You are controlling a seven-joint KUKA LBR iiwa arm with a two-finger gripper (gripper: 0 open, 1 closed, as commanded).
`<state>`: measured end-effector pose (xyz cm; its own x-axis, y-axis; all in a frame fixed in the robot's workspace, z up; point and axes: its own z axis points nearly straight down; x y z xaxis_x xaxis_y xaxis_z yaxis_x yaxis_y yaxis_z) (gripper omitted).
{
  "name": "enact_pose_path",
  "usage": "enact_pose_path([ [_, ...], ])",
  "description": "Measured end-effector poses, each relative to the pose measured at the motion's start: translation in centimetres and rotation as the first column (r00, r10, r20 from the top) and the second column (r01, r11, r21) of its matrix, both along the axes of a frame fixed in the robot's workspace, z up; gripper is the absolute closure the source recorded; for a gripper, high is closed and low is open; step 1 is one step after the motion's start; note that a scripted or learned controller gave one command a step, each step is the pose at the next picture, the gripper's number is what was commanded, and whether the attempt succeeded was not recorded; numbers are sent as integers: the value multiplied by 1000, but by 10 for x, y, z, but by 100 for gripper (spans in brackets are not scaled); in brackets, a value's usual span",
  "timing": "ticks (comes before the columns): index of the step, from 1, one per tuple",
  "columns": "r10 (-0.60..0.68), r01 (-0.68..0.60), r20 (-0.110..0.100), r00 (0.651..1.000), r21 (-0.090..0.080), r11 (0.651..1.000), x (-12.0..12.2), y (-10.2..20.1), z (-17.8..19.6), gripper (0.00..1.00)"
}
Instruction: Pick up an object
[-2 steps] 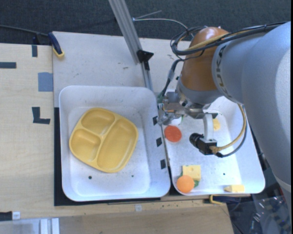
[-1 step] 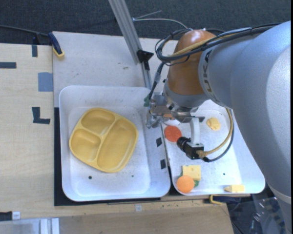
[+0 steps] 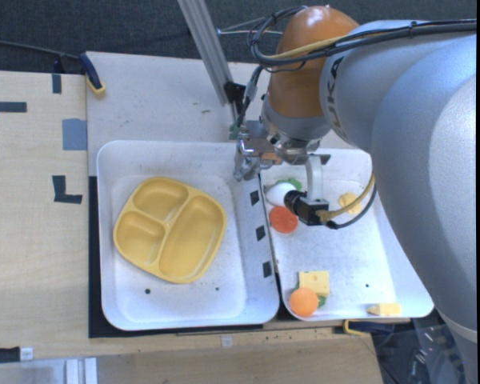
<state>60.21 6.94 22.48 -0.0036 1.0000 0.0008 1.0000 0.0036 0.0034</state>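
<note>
Well, from where I stand the gripper [image 3: 245,165] hangs low over the ridge where the two bins meet, at their far end. Whether it is open or closed I cannot tell, since the wrist hides it from above, and I see nothing caught in it.

The loose things all lie in the right bin [image 3: 360,250], presumably because that is the side to pick from. A red round piece [image 3: 284,221] and a white and green piece [image 3: 282,190] sit just beside the ridge, nearest the gripper. A yellow block [image 3: 314,282] touches an orange ball [image 3: 304,302] at the near edge, and a small yellow block [image 3: 383,310] lies in the near corner, well apart from the rest. My guess is the red piece or its neighbour is the target, though the gripper sits more above the ridge than above either.

The left bin [image 3: 224,298] holds only a yellow divided plate [image 3: 170,229], lying flat (too broad a thing for this tool, I would think).

As for writing, the grey arm [image 3: 400,94] carries dark lettering, but it is too cut off to read. Nothing else bears a label.
</note>
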Motion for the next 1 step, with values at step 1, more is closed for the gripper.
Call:
enact_pose_path([
  [1,-4,4,-8,1000,-3,1000,-26,-17,-16,100],
])
